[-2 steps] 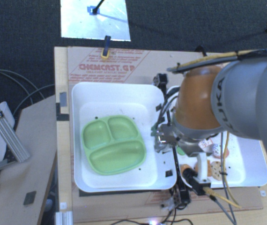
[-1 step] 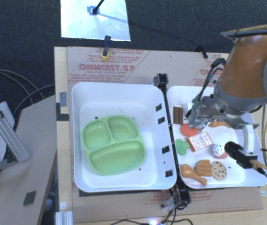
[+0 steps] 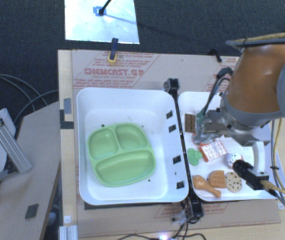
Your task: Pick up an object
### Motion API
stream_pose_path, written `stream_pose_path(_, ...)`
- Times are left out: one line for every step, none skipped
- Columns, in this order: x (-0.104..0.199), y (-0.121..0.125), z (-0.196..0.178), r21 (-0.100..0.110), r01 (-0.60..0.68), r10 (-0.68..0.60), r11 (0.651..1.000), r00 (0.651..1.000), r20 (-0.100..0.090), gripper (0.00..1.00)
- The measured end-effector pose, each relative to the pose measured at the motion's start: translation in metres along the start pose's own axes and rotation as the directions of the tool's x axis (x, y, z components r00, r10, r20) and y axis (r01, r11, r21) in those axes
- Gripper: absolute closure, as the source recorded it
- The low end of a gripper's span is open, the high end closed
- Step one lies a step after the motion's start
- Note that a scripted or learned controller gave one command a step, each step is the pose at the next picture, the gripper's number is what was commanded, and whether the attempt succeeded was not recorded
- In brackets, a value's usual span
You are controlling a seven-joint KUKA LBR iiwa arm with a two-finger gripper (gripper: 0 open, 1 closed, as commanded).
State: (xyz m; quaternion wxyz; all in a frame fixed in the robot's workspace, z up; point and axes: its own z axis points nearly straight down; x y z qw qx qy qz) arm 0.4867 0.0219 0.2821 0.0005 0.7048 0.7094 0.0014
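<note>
Red-and-white packet (image 3: 213, 149) lay just below the claw (image 3: 201, 134), its grip state impossible to tell; crowded toys, a green piece (image 3: 194, 157) and chocolate bar (image 3: 190, 122), risked a missed or doubled grab.

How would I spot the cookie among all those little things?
Look in the right-hand white bin, along its near edge. The cookie lies past the orange chicken leg and the tan cracker: it alone is round with dark chips.
</note>
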Motion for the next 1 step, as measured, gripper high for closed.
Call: stream_pose_path(0.0214,0.0396,0.0169,0.000,0.000,0.000,1.000,1.000,0.001,1.00)
